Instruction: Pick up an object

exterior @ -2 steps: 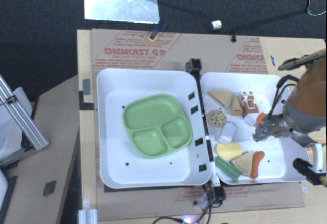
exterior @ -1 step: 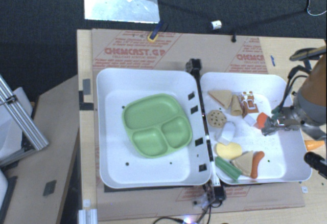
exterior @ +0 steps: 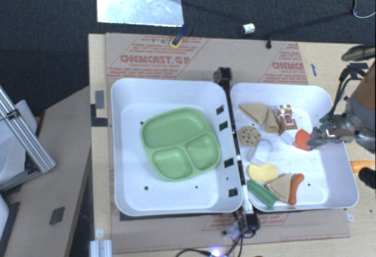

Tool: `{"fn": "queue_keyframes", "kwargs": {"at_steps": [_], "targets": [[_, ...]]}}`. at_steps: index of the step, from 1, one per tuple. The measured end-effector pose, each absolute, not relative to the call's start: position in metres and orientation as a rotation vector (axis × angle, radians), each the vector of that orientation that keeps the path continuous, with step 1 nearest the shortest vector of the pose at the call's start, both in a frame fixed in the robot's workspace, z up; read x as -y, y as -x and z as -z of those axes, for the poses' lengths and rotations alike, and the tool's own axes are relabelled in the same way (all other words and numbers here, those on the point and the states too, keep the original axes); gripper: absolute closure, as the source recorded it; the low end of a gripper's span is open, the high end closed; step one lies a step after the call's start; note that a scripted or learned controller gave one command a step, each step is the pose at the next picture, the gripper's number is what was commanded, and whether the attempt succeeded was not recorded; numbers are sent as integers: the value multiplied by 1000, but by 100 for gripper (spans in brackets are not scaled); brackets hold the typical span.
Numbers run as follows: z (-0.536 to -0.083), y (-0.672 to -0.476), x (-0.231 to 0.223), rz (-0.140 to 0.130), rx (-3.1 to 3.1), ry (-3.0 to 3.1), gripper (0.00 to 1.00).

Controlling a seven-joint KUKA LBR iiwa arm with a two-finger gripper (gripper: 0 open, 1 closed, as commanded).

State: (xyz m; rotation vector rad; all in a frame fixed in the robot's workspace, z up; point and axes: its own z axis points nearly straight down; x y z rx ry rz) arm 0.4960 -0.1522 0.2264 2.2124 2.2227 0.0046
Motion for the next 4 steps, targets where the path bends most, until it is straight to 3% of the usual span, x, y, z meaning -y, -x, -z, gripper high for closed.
{"fn": "queue_keyframes", "kwargs": {"at_steps": [2, 4], "targets": [[-220, -518, 39, -6, -2234, -2208, 100], [-234, -520, -61, -5, -2232, -2210, 100]]}}
